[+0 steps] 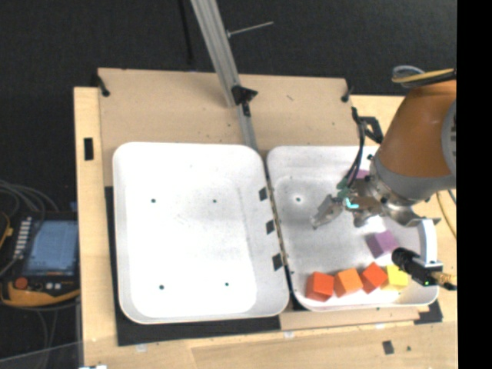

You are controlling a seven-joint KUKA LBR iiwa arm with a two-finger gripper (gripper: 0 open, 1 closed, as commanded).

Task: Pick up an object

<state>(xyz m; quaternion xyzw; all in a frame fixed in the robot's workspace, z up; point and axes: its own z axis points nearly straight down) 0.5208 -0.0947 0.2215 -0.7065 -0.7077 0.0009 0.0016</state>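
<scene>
Blocks line the lower edge of the right bin (307,167), low in the frame: a red-orange block (320,286) at the left, an orange block (347,281) touching it, a third red-orange block (374,276) tilted beside that, and a yellow block (397,276) at the right end of the row. Above the row, right of centre in the frame, a purple block (381,244) lies flat on the bin floor, apart from the others. A further small purple piece (360,175) shows near the arm's wrist, partly hidden; what it is cannot be told. The arm (415,141), orange-banded, enters from the right of the frame and hangs over the right bin. Its gripper (344,209) sits above the bin's middle, left of and higher in the frame than the purple block; the fingers (326,212) appear spread apart, and nothing is seen between them. No block touches the gripper. The left bin (192,229) occupies the centre-left of the frame, its floor marked with a few dark dots. A metal pole (219,48) runs from the top of the frame down to the junction of the two bins. A handheld screen unit (46,250) with cables lies at the far left edge, off the bench (88,206).
</scene>
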